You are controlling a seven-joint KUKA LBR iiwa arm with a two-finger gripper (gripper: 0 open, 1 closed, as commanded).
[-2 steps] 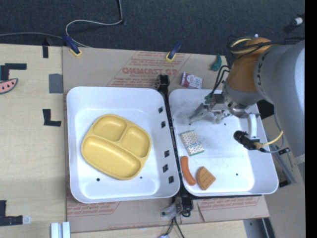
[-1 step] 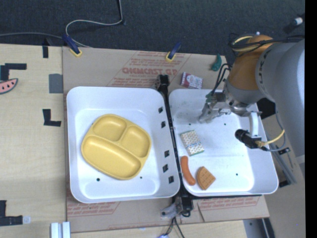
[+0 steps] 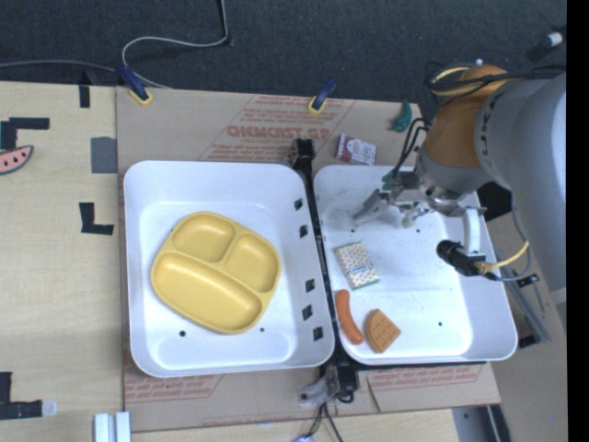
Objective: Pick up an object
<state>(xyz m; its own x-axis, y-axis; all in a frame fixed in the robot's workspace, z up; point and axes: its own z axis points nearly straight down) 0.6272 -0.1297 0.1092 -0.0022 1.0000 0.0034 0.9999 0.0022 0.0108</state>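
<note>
Objects for picking lie in the right bin (image 3: 479,334), all below the gripper (image 3: 368,212) in the view. Nearest is a small flat square packet (image 3: 356,264) with a speckled, checked print, lying tilted just below the fingertips and apart from them. Further below, near the bin's front left corner, lies a short orange sausage (image 3: 347,316), smooth and rounded, its length running toward the front wall. Just right of the sausage sits a tan cracker (image 3: 381,331), a rough-textured square wedge, close beside it; whether the two touch cannot be told.

The gripper hangs over the back left part of the right bin, its thin metal fingers pointing left toward the divider between the bins. The fingers look slightly parted and nothing sits between them, though the view is too coarse to be sure how wide they stand. The tips seem near the white floor; contact cannot be told.

Left of the gripper, the other bin (image 3: 147,339) holds a yellow plastic tray (image 3: 215,272) with three rounded compartments, lying askew. Behind the gripper, on the cardboard of the bench (image 3: 55,274), lies a small red and white packet (image 3: 355,149).
</note>
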